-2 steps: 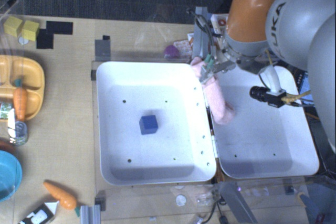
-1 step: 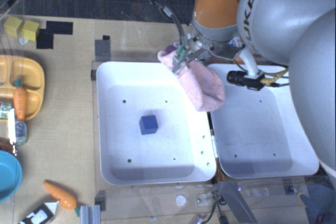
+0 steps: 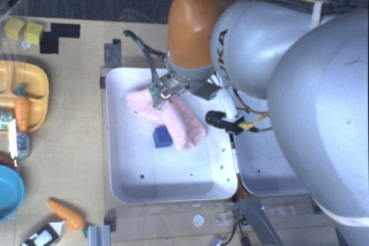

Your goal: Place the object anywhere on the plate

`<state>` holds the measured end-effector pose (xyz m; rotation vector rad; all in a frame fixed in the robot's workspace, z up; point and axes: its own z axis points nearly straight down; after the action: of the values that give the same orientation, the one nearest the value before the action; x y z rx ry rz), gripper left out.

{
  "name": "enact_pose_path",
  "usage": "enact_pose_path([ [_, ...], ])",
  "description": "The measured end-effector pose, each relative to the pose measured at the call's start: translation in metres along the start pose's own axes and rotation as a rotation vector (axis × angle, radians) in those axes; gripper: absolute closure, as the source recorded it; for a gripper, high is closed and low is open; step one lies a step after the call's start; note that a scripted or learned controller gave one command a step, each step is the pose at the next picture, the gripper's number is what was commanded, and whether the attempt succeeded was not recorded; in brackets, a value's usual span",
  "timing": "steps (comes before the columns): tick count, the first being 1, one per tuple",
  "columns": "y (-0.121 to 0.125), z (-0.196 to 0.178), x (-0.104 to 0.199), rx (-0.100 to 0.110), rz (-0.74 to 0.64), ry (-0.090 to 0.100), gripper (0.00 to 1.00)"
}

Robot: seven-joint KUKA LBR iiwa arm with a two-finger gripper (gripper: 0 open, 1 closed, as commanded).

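A pink cloth [image 3: 173,117] lies crumpled in the left white bin [image 3: 132,181]. A small blue block [image 3: 162,137] rests against the cloth's near edge. My gripper [image 3: 158,95] hangs under the orange wrist band, right over the cloth's upper left part, and looks to be touching it. A yellow divided plate [image 3: 31,80] sits on the bench at the far left, well apart from the gripper, with a small carrot [image 3: 22,113] lying in it.
The big grey arm covers most of the right bin [image 3: 262,178]. A blue bowl [image 3: 8,193] and a second carrot [image 3: 66,215] lie at the bench's front left. Yellow blocks [image 3: 24,31] and a black piece [image 3: 60,34] sit at the back left.
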<state>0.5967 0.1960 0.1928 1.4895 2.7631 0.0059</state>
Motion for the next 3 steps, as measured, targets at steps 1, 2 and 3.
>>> enact_pose_path([
  [1,-0.087,0.007,-0.118,-0.001,-0.036,-0.002,1.00],
  [2,-0.041,0.007,-0.098,-0.001,0.039,-0.001,1.00],
  [3,0.006,-0.023,-0.119,-0.004,0.312,-0.003,1.00],
])
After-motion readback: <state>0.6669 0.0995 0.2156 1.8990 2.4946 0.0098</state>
